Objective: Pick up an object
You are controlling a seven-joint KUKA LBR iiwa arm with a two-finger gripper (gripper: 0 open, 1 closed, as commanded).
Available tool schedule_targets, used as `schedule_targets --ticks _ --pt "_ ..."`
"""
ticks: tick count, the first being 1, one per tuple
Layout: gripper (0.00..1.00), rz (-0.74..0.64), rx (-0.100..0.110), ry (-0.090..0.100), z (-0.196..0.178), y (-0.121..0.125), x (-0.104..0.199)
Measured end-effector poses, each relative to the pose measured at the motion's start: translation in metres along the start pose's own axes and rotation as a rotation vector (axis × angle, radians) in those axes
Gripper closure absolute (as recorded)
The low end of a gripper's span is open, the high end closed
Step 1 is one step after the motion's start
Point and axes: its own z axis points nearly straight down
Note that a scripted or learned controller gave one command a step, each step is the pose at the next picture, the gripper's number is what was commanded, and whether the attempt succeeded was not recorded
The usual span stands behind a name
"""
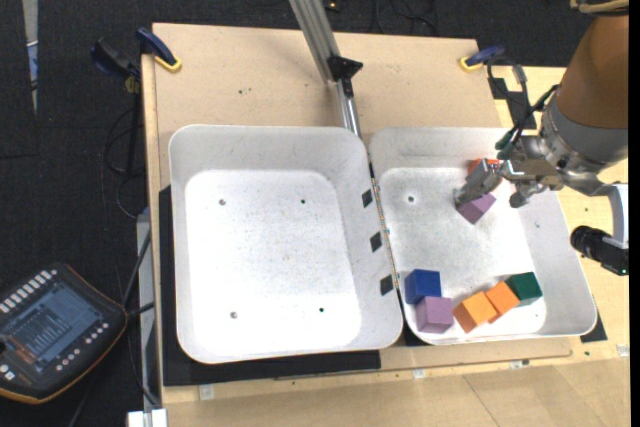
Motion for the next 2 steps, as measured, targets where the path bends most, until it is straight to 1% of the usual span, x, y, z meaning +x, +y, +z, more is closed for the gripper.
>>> schedule_targets --ticks 1,2 --pt "0.00 0.001 -0.004 -0.001 -0.002 0.001 0.000" --pt "0.00 0.003 0.002 0.000 0.060 0.006 -0.002"
